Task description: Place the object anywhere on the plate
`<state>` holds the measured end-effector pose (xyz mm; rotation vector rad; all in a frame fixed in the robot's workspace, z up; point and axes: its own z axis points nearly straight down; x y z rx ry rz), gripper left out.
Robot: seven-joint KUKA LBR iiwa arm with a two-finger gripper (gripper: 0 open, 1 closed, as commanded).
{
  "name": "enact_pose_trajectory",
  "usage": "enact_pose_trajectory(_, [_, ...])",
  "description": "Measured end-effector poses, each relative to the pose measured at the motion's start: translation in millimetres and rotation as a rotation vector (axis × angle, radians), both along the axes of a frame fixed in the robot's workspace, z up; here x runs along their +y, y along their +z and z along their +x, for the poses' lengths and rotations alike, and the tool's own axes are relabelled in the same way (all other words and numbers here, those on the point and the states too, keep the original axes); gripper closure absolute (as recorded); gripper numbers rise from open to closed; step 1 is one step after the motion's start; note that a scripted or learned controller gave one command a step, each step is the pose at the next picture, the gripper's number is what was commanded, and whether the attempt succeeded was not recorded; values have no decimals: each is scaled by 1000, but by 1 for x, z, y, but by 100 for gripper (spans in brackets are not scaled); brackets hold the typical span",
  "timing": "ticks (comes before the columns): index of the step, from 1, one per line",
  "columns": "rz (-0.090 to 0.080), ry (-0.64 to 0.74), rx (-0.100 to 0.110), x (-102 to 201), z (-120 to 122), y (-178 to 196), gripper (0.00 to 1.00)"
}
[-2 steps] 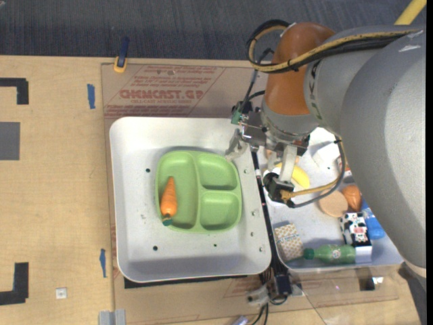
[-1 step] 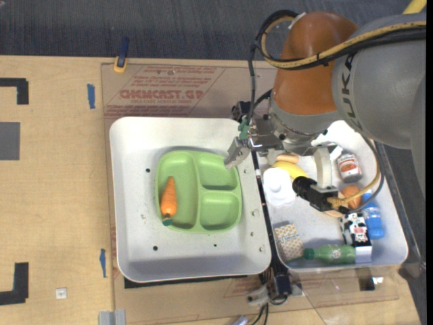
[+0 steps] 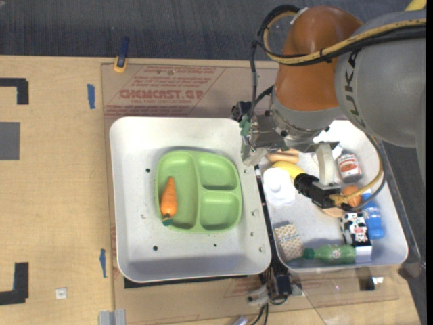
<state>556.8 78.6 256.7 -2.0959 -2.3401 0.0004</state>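
Cardboard (image 3: pixel 54 181) covers the bench, with dark carpet (image 3: pixel 135 12) beyond. The left bin (image 3: pixel 128 235) holds a green plate (image 3: pixel 216 212); the carrot (image 3: pixel 168 198) lies in its long left compartment. The right bin (image 3: pixel 396 239) holds a green bottle (image 3: pixel 331 253), a banana (image 3: pixel 287 162) and small packets. The gripper (image 3: pixel 260 137) hangs over the bins' shared edge, its grip impossible to tell.

Carrot (image 3: pixel 168 198) on green plate (image 3: pixel 218 208), well left of the gripper (image 3: pixel 260 143); cluttered right bin (image 3: pixel 399 239) beneath it

Cardboard-covered bench (image 3: pixel 54 202) — dark floor (image 3: pixel 135 12).
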Motion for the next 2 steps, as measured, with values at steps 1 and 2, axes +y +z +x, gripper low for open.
enact_pose_trajectory(1, [2, -29, 9, 67, -18, -35, 100])
enact_pose_trajectory(2, [0, -33, 5, 64, -17, -33, 0])
